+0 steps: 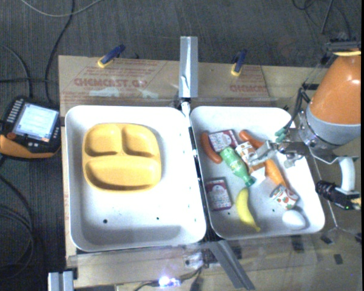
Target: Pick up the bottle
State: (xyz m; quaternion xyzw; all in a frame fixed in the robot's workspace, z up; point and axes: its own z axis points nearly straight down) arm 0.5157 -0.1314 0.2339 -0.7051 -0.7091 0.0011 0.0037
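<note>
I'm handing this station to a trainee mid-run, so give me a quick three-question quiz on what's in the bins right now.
1. True or false: the green bottle lies in the right bin.
2. What sits in the left bin? A) banana B) yellow divided tray C) carrot
3. Fill in: below the bottle, near the right bin's front, lies a yellow ______.

Key:
1. True; the gripper hovers to its right, beside the carrot.
2. B, the yellow divided tray.
3. Banana.
</note>
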